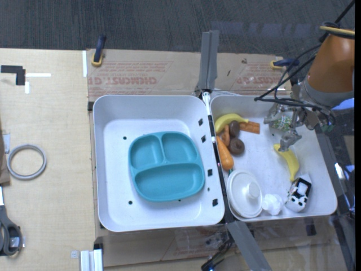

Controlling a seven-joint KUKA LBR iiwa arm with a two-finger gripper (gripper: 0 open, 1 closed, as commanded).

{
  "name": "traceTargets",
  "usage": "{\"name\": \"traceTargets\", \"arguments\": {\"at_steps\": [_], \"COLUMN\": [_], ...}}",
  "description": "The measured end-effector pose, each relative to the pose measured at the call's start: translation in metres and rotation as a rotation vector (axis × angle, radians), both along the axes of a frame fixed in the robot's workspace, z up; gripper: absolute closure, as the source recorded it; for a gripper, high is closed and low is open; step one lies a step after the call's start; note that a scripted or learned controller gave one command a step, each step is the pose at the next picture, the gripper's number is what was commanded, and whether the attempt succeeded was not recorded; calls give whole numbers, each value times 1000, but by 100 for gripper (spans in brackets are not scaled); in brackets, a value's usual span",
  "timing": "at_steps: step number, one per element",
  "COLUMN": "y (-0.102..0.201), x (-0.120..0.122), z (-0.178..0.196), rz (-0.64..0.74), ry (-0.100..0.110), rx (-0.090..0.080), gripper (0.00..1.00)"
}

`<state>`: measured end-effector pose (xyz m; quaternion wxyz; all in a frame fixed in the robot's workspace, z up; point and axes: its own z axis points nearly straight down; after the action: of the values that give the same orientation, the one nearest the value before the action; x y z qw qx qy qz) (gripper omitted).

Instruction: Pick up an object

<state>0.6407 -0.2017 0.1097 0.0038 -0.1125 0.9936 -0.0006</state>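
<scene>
My gripper [287, 135] hangs over the right bin [265, 216], its metal fingers pointing down just above the upper end of a yellow banana [291, 162]. Nothing shows between the fingers. At the bin's left side lie a second banana [228, 121], an orange carrot [225, 154], a brown round piece [237, 146] and a small orange block [250, 127]. Along the near edge sit a white bowl [245, 193], a small white lump [272, 204] and a black-and-white cow toy [299, 195].
The left bin [107, 168] holds a blue divided plate [166, 165]. A grey divider post [208, 61] stands between the bins at the back. A tape roll [25, 161] and scissors [10, 236] lie on the bench at far left.
</scene>
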Motion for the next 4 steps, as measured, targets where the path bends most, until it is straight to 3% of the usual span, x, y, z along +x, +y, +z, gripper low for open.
{"name": "traceTargets", "arguments": {"at_steps": [1, 2, 3, 4], "y": [-20, -19, -19, -17], "x": [-44, -84, -155, -153], "z": [-17, -17, -18, -8], "rz": [-15, -134, -262, -256], "ry": [3, 4, 5, 1], "rx": [0, 1, 2, 3], "gripper": [0, 0, 0, 100]}}
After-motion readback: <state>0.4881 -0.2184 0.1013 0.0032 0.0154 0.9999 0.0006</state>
